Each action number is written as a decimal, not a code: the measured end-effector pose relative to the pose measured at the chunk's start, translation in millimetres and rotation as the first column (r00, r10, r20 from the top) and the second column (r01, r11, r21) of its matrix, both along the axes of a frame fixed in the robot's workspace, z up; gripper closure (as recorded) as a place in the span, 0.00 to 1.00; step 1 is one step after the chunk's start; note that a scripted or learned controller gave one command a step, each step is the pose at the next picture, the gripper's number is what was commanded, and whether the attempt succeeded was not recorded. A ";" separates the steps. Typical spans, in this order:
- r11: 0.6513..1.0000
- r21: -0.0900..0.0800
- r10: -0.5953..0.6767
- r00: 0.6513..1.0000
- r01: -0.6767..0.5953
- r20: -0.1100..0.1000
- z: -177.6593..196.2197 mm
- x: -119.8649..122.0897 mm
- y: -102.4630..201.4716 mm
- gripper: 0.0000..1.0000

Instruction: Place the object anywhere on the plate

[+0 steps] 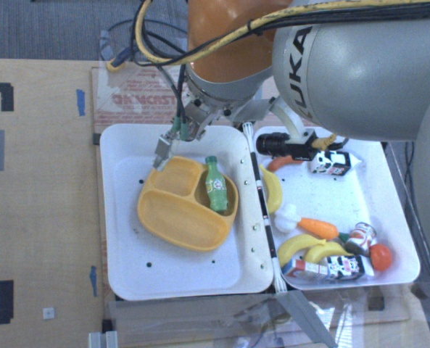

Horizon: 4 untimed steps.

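Wooden bench bears bins; floor perhaps carpeted.

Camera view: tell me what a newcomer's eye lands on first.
The big grey and orange arm dominates the top right. Below it, a yellow divided plate sits in the left bin with a green bottle lying in its right compartment. The right bin holds a jumble of toy food, including a carrot and bananas.

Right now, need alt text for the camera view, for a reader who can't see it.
A green bottle lies on a yellow divided plate in the left white bin, with the grey KUKA arm's gripper at the plate's far edge. The right white bin holds toy food, including bananas, a carrot and a tomato.
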<state>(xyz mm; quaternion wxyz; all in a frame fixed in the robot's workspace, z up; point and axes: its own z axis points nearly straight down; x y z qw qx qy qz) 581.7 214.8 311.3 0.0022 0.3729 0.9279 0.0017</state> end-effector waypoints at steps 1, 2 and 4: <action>1.000 -0.001 -0.029 1.000 0.029 -0.004 -8.3 2.6 1.5 0.00; 0.996 0.000 -0.087 0.996 0.087 -0.001 -9.0 10.4 0.0 0.00; 0.996 -0.002 -0.084 0.996 0.084 -0.004 12.9 -10.3 0.8 0.00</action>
